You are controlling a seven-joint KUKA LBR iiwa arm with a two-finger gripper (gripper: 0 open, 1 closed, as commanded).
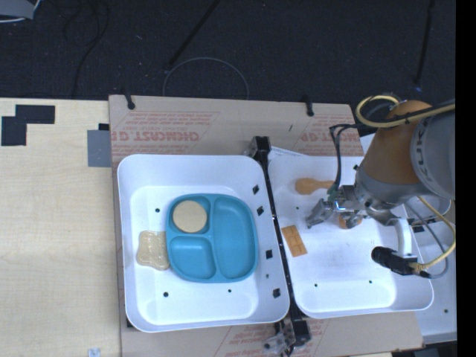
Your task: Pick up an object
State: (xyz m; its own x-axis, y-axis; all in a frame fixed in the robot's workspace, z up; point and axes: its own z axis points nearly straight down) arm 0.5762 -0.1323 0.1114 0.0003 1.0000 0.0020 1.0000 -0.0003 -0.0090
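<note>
My gripper (332, 218) hangs low over the middle of the right bin (357, 288), its two fingers spread open with nothing between them. An orange-tan spoon-shaped piece (309, 186) lies just up and left of it. A small orange-brown flat block (294, 241) rests down and left of the gripper, near the divider between the bins. In the left bin (141, 296) a blue divided plate (223, 251) carries a round tan disc (189, 216) in its upper-left compartment. A pale beige slab (152, 250) lies against the plate's left side.
The grey arm with its orange band (394, 151) comes in from the right above the right bin's far corner. A black clamp (260, 146) sits where the bins meet at the back. Cardboard (193, 129) lies under both bins.
</note>
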